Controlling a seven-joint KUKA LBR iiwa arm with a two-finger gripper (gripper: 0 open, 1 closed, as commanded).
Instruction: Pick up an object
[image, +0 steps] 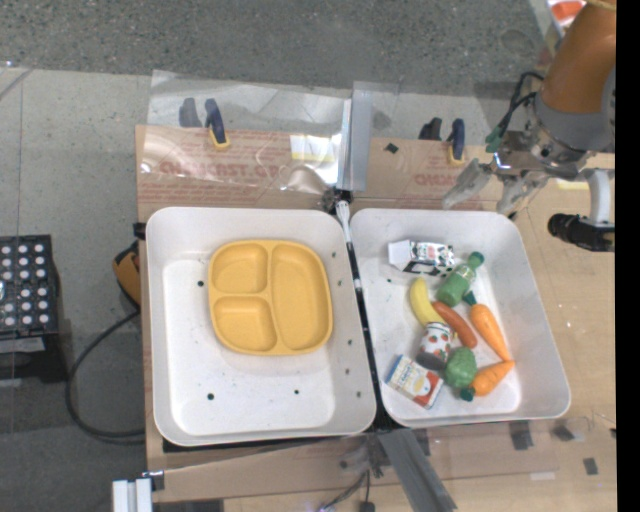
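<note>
Hanging past the far right corner of the right bin (535, 300), the gripper (492, 190) has its two fingers spread wide apart with nothing between them. It sits over the cardboard strip on the surface (580, 300), just outside the bin's far rim, with the orange-banded arm (580, 60) rising behind it toward the upper right.

Open white floor lies along the bin's far edge and down its right wall; the objects crowd the middle and near part. Nearest the gripper is a small black-and-white carton (422, 254) lying flat, and just right of it a green bottle (458, 282) tilted on its side. Below these a yellow banana (423, 302) touches a red-orange sausage-like piece (455, 322), with a carrot (490, 331) to the right, close to the wall. A second carrot (492, 377), a green vegetable (461, 368), a small round can (434, 343) and a blue-and-orange box (414, 381) sit packed near the near edge.

The left bin (180, 400) holds a yellow divided plate (270, 297), with bare floor all round it.
</note>
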